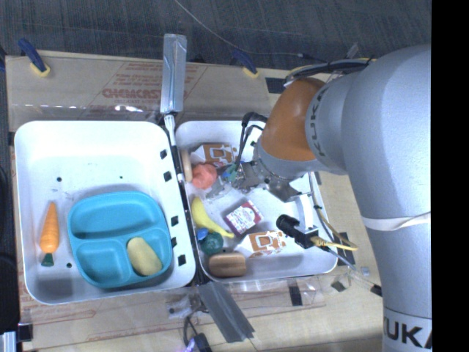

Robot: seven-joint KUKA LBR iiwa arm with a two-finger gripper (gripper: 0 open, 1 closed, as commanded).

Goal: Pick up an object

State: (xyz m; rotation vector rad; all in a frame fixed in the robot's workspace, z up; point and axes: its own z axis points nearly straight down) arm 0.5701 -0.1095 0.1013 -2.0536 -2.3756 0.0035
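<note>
Nearest you in the right bin lie a smooth brown bread roll, a small printed carton and a curved yellow banana. Farther back, the gripper hangs low just beside a rounded salmon-pink piece. You cannot tell whether it is open or closed.

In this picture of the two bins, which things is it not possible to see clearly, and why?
- Camera view: right side of the right bin, hidden behind the arm.
- Camera view: print on the purple packet, too small to read.
- Camera view: what lies under the pincer, blurred and partly covered by it.
</note>
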